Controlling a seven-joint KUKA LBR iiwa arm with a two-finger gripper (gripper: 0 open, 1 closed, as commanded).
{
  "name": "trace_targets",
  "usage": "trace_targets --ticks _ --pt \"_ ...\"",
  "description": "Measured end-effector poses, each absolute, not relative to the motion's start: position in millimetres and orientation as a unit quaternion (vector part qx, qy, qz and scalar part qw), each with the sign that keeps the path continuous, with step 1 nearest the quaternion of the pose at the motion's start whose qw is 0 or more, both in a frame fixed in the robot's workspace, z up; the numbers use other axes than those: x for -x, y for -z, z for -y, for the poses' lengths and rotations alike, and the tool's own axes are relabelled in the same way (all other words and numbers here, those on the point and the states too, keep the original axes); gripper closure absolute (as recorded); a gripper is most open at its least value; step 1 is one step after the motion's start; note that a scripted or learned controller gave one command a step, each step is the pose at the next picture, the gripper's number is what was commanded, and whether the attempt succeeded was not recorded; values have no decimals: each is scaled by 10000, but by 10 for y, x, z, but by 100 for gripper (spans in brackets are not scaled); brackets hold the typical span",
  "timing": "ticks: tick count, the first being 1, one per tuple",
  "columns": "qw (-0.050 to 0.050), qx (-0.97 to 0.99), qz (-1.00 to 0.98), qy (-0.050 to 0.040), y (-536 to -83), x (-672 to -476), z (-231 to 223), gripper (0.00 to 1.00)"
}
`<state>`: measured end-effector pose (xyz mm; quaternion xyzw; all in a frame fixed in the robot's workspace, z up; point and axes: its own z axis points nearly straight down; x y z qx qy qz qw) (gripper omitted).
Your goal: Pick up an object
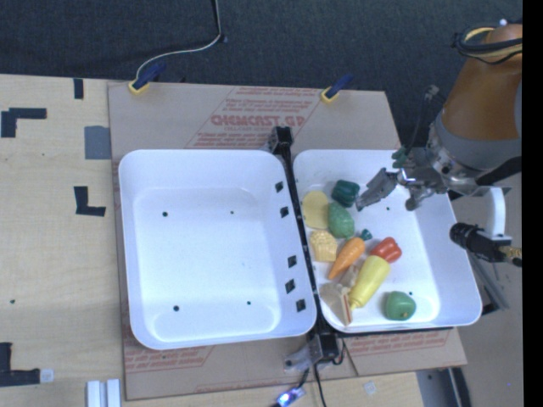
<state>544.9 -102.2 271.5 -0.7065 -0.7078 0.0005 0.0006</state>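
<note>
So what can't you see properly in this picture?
- Fingers: too small and blurred in the camera view to tell whether they are open or shut.
- Beige toy in the right bin: partly under the yellow toy, so its kind is unclear.
- Arm: cut off by the right edge.
- Dark green toy: too small to name.

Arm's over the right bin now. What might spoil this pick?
The toys are packed close: the carrot touches the yellow corn and the red pepper lies beside them, so a grasp may jostle neighbours or catch two. The gripper hangs near the dark green piece, by the bin's far edge.
</note>
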Motion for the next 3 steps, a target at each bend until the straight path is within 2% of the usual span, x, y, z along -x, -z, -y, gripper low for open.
trace_targets --ticks 1,2,3 --pt "21 7062 7080 -25 -762 -5912 975 0" --pt "-2 7062 7080 -8 -941 -5924 982 100" --pt "2 7044 7098 21 -1892 -5532 274 100"
